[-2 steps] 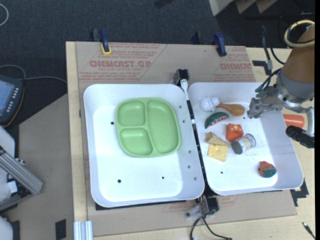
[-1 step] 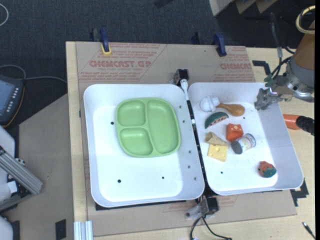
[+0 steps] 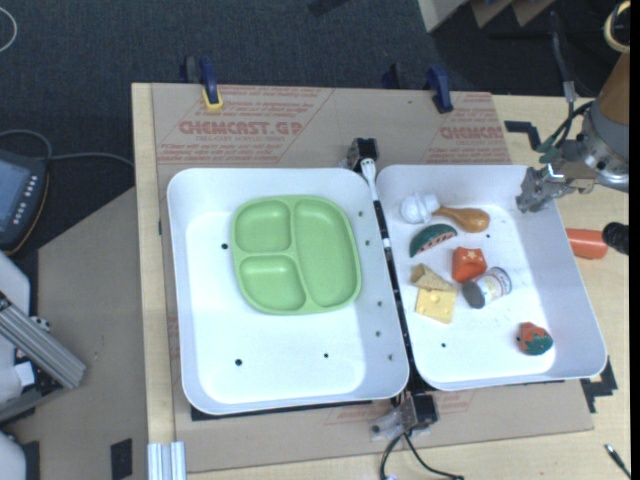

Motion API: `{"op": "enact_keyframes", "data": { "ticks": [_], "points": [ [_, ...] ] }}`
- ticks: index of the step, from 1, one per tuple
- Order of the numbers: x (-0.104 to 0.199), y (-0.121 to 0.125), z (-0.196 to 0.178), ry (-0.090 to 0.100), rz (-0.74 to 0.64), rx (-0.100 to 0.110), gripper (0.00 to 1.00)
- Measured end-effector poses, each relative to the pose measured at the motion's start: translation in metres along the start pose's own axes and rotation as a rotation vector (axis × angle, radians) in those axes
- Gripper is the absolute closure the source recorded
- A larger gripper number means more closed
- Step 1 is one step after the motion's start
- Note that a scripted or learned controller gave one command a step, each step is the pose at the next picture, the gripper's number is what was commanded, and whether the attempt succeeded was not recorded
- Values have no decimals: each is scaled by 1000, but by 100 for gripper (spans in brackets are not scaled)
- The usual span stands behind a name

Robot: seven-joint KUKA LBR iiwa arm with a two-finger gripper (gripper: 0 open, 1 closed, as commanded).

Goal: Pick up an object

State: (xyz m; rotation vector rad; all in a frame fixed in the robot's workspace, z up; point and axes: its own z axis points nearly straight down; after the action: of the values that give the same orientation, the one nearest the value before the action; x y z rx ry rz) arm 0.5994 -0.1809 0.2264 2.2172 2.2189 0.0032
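The right bin [image 3: 545, 268] holds several toy foods. A white bulb-shaped piece [image 3: 418, 208] lies beside a brown drumstick [image 3: 466, 218]. Below them are a watermelon slice [image 3: 433, 238], a red piece [image 3: 468, 263], a small can [image 3: 488, 287] and yellow cheese slices [image 3: 433, 294]. A red and green piece [image 3: 534, 339] lies alone near the front right corner. My gripper [image 3: 535, 190] hangs over the bin's far right edge, apart from all the foods, with nothing seen in it.
The left bin [image 3: 200, 298] carries a green divided plate [image 3: 297, 253]. An orange object [image 3: 586, 243] lies on the bench just outside the right bin's right wall. Blue clamps [image 3: 437, 88] hold the board at the back.
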Motion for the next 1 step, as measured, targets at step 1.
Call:
{"op": "enact_keyframes", "data": {
  "ticks": [1],
  "points": [
    [60, 4, -5, 4, -6, 5, 100]
  ]
}}
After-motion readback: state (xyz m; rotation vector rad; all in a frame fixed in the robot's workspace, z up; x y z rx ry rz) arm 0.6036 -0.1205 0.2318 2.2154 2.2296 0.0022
